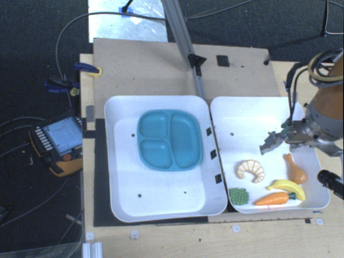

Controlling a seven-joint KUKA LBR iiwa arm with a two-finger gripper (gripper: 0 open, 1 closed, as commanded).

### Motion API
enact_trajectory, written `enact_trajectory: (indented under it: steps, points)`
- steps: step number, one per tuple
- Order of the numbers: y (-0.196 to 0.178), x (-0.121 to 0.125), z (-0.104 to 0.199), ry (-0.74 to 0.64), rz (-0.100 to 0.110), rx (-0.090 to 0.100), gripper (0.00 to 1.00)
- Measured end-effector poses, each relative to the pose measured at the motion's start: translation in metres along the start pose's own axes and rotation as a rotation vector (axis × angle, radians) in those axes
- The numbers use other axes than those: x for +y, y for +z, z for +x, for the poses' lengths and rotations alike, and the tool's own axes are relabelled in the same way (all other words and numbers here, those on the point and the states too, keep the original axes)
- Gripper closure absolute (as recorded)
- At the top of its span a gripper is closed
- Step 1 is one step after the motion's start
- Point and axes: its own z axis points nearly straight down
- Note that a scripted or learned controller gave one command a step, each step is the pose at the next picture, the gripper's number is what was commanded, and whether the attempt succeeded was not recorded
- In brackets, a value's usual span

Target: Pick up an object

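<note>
The right bin (242, 117) holds toy foods along its near side: a croissant (251, 170), a brown drumstick (295, 168), a yellow banana (287, 187), an orange carrot (272, 199) and a green broccoli piece (239, 196). My gripper (270, 143) hangs over the middle right of this bin, above and just right of the croissant and left of the drumstick. I see nothing held in it. The grey arm with its orange band (328, 104) comes in from the right edge.
A blue sectioned plate (170, 140) lies in the left bin (115, 144). A grey slanted pole (180, 31) meets the bench behind the bins. A handheld device (59, 144), clamps and cables lie on the floor at the left.
</note>
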Motion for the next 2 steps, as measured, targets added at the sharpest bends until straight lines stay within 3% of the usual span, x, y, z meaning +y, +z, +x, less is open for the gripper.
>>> enact_trajectory:
  steps: [2]
  points:
    - [0.085,0.005,-0.001,0.004,0.003,0.000,0.00]
